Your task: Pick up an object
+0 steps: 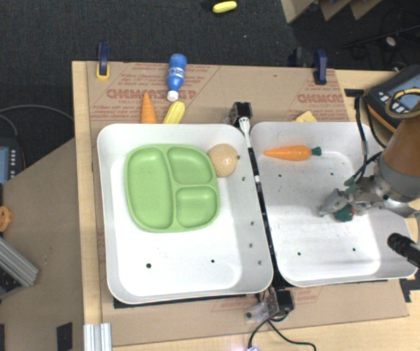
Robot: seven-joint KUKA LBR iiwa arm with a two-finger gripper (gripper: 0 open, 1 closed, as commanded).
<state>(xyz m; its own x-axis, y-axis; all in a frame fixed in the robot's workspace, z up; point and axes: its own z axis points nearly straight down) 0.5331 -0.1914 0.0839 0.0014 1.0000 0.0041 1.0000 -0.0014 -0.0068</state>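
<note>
The right bin (304, 254) holds an orange toy carrot (288, 153) with a green top, lying near the bin's far edge. My gripper (335, 208) is low over the right half of this bin, well in front of the carrot and to its right. A small dark green thing (344, 213) shows right at the gripper's tip; what it is and whether it is held is unclear. The left bin (180, 269) carries a green divided plate (172, 187). A tan round object (223, 159) rests against the plate's far right corner.
Behind the left bin lie a blue and white bottle (175, 75), an orange cone-shaped toy (147, 109) and a yellow toy (174, 112). A yellow scrap (306, 117) sits behind the right bin. The arm's orange band (413, 152) hangs over that bin's right edge.
</note>
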